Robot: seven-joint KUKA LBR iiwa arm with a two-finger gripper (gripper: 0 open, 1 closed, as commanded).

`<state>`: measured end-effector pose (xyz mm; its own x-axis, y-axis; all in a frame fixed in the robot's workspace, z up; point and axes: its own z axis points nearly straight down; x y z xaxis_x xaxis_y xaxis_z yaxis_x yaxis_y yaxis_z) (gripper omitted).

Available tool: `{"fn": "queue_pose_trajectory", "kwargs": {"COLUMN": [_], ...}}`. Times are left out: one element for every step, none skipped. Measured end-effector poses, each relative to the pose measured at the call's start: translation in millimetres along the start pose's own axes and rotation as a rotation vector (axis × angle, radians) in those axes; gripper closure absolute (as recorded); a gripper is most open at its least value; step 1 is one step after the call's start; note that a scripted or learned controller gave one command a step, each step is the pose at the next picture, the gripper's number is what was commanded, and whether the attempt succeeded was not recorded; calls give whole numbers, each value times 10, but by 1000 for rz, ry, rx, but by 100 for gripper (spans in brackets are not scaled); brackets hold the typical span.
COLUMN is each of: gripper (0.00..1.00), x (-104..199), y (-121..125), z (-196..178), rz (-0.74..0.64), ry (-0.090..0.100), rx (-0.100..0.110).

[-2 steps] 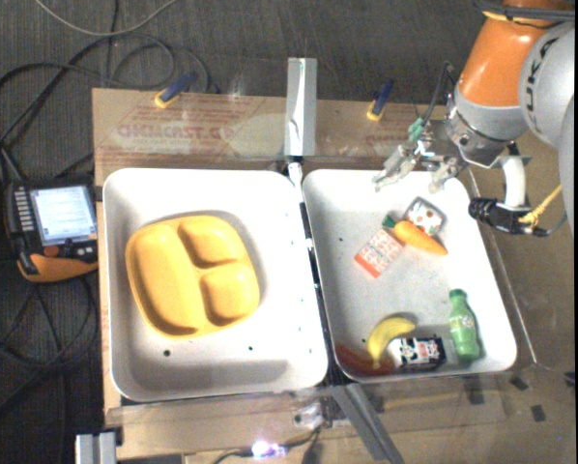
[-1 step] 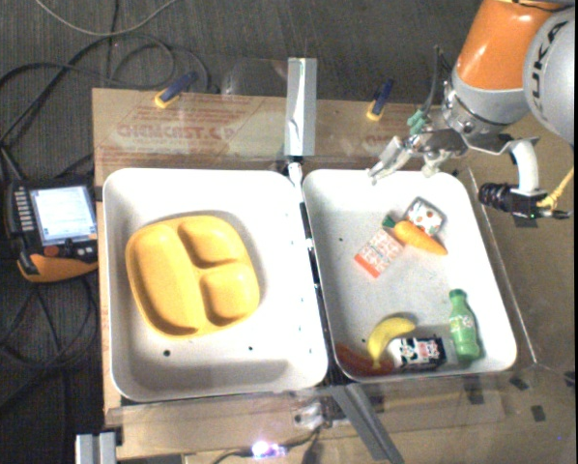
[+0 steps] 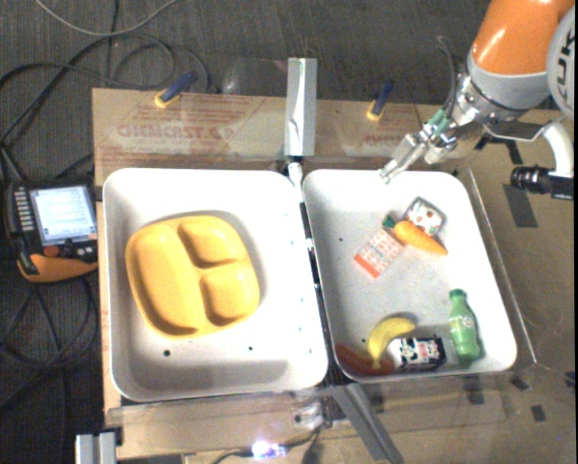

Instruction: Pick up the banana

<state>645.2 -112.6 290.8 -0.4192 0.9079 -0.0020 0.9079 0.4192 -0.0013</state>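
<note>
- Nearest me, at the front edge of the right bin, the banana lies curved, its lower end touching a small dark carton with a red-and-white label.
- Just left of the banana, a dark red item sits low against the bin's front wall; I can't make out what it is.
- A green bottle lies just right of the carton, cap pointing away from me.
- Across the divide, the left bin holds a yellow divided plate with three compartments, sitting a little left of centre.
- Mid-bin on the right, a flat red-and-white packet lies tilted, and beside it an orange carrot leans against a small grey-and-white box.
- Farther back, the pincer hangs above the right bin's far rim, well apart from the banana, angled down to the left; whether it is spread or pinched together I cannot tell, and nothing shows in it.
- Behind both bins, the counter carries a blue-and-yellow clamp and another.
</note>
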Motion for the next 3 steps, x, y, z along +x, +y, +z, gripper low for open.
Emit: {"fn": "queue_pose_trajectory", "kwargs": {"gripper": [0,0,0], "x": [116,569,759], "y": [-626,-1164,-1358], "z": [1445,1725,2011], "rz": [45,-76,170], "ry": [4,5,-4], "rx": [1,1,-17]}}
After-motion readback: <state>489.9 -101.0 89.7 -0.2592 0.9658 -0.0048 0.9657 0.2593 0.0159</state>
